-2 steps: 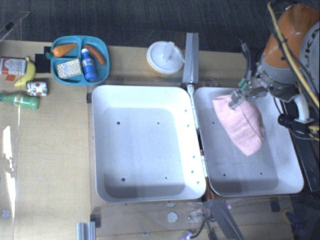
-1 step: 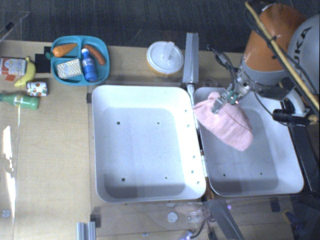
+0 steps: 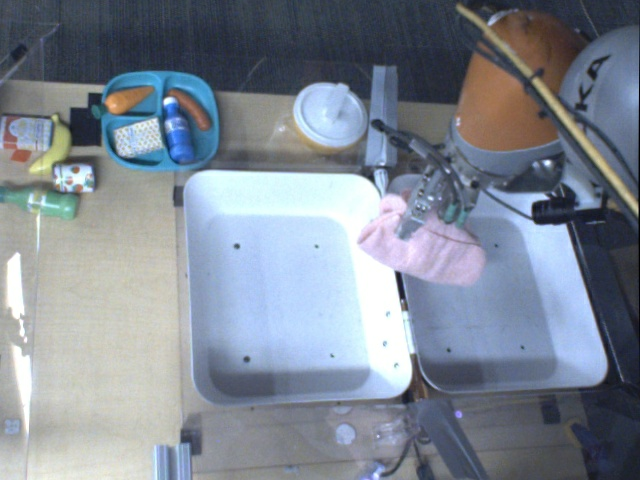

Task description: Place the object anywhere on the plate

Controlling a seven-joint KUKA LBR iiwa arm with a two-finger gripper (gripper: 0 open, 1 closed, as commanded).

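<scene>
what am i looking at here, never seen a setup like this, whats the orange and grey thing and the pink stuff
This is a single camera fixed above a workbench, looking down at a slant. The big grey machine with the orange band is a robot arm reaching in from the right. At its end is a small two-finger gripper, its tool for grasping.

On the wooden bench sit two shallow white bins side by side: the left bin and the right bin. The gripper hangs over the divide between them, right at a crumpled pink cloth that drapes over that divide and into the right bin. I cannot tell whether the cloth is actually gripped.

Behind the bins are a round white lidded container and a blue divided plate of toy food, with a few more toy items at far left.
</scene>
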